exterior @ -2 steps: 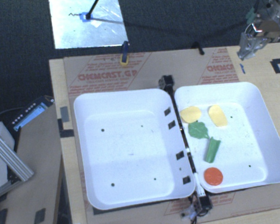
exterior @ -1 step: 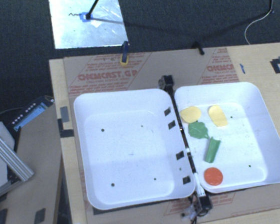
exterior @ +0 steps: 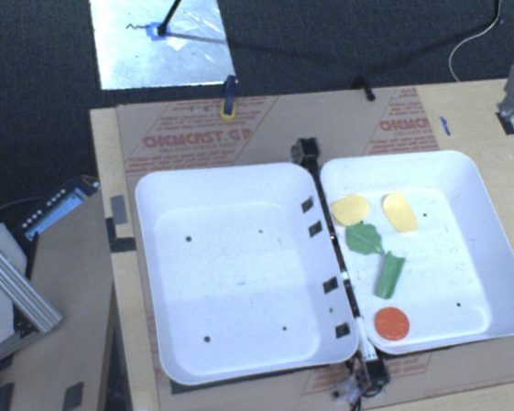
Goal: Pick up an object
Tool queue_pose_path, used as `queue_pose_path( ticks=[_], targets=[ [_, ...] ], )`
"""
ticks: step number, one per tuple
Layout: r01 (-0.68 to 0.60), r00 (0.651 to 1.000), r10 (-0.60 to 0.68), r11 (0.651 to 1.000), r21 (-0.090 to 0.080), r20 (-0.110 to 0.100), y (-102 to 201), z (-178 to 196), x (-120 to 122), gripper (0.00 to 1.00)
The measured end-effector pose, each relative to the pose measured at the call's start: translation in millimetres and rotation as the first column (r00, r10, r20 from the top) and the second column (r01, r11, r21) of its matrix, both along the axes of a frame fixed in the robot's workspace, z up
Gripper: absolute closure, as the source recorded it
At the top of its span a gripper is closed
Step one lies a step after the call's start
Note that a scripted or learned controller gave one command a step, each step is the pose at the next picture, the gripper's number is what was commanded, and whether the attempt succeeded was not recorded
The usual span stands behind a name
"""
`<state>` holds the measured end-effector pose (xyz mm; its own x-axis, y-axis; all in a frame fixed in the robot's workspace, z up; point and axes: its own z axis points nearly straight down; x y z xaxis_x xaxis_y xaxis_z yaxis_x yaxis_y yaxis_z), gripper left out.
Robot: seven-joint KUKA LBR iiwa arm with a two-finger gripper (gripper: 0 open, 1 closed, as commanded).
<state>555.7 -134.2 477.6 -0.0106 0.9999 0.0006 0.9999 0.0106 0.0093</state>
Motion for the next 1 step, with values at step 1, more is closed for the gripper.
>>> queue_pose_path(
  ticks=[1],
  targets=[
    [0.003,1.000,-0.003,1.000,-0.005,0.003,-8.4,26.0,117.1,1.00]
  ],
)
